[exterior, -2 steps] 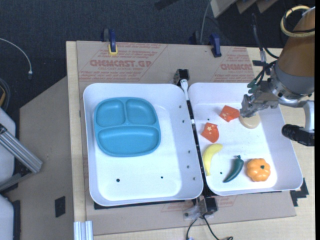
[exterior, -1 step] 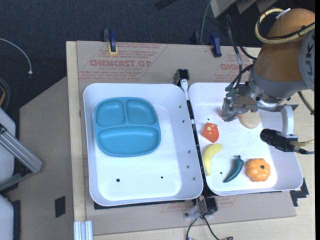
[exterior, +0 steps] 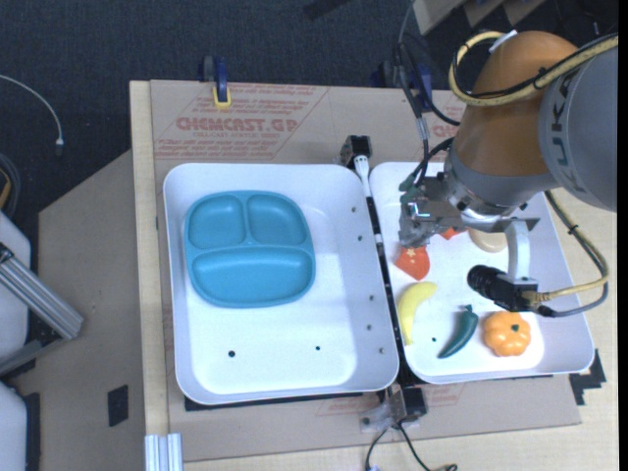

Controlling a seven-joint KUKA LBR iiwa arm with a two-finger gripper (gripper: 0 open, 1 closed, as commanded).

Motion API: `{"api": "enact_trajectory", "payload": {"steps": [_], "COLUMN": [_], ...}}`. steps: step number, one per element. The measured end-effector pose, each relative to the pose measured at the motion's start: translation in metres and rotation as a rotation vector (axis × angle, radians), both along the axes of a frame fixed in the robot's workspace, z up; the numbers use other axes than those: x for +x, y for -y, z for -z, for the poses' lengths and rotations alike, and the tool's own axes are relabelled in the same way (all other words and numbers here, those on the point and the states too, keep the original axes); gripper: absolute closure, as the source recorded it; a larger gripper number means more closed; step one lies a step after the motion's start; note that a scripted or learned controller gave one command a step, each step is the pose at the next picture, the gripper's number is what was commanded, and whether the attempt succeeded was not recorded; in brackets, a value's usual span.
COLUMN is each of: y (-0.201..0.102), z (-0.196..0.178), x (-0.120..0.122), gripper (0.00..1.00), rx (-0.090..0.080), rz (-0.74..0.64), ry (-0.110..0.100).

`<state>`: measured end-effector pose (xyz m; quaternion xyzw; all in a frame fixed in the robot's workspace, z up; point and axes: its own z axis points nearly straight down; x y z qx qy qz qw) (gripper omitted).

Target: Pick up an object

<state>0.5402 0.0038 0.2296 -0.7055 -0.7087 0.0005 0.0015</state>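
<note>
My gripper (exterior: 420, 232) hangs low over the left part of the right bin (exterior: 564, 361). Right beneath its tip lies a small red toy (exterior: 414, 261), touching or nearly touching it; the view does not show whether it is gripped. A yellow banana (exterior: 414, 308) lies just in front of the red toy. Further right lie a dark green chilli (exterior: 458, 332) and an orange pumpkin (exterior: 507, 334). A bit of orange-red (exterior: 450, 232) peeks out beside the gripper, mostly hidden by the arm.
The left bin (exterior: 294, 361) holds a blue divided plate (exterior: 250, 248) in its far left part. The wall between the two bins (exterior: 378, 263) runs close to the gripper's left. The bulky arm (exterior: 510, 116) covers the right bin's far side.
</note>
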Motion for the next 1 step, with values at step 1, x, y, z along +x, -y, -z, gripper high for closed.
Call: {"api": "enact_trajectory", "payload": {"steps": [1], "y": [-0.0573], "z": [-0.0082], "x": [-0.0043], "gripper": [1.00], "rx": [0.000], "rz": [-0.001], "ry": [0.004]}}
